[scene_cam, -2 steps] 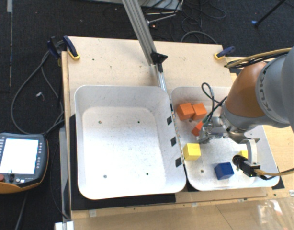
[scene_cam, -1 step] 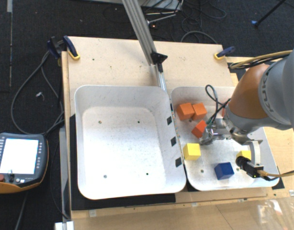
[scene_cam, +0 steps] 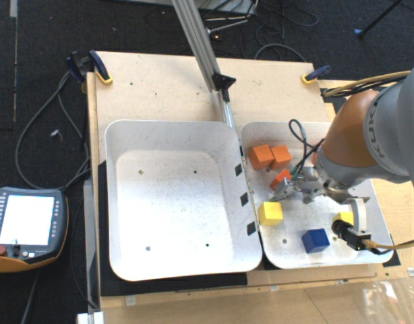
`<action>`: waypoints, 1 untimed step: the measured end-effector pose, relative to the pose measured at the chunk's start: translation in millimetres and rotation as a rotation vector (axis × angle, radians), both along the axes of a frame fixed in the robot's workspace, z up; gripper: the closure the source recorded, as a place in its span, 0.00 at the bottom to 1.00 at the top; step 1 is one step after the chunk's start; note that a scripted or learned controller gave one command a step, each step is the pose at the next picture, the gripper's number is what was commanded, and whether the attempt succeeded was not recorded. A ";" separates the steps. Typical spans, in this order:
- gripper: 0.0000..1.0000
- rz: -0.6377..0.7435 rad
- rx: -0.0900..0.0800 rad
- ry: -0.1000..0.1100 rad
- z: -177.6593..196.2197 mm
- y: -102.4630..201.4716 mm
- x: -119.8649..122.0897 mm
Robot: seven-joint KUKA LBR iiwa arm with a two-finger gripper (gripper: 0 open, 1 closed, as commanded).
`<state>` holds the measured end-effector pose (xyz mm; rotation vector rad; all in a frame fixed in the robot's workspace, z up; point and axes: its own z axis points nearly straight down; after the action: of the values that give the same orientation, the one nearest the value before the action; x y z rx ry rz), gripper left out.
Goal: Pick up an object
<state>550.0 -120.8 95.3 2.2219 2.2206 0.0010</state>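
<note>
The right bin [scene_cam: 288, 258] holds several blocks. Two orange blocks [scene_cam: 262, 156] [scene_cam: 282, 154] lie side by side near its far left. A small red-orange block [scene_cam: 280, 178] sits just below them, right at the tip of my gripper [scene_cam: 286, 186]. The gripper reaches in from the right, low over the bin's middle, and the arm's wrist covers the bin's right part. A yellow block [scene_cam: 270, 213] lies just below the gripper by the bin's left wall. A blue block [scene_cam: 315, 240] rests near the front rim.
The left bin [scene_cam: 119, 181] stands beside the right one. A slanted metal pole [scene_cam: 197, 36] comes down to the bins' shared far corner. A small yellow object [scene_cam: 344, 218] shows under the wrist. A teach pendant [scene_cam: 25, 228] lies off the bench, left.
</note>
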 end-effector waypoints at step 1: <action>0.00 0.005 0.000 -0.006 104.5 34.0 -8.1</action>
<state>542.0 -86.8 199.9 2.2125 2.2232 0.0079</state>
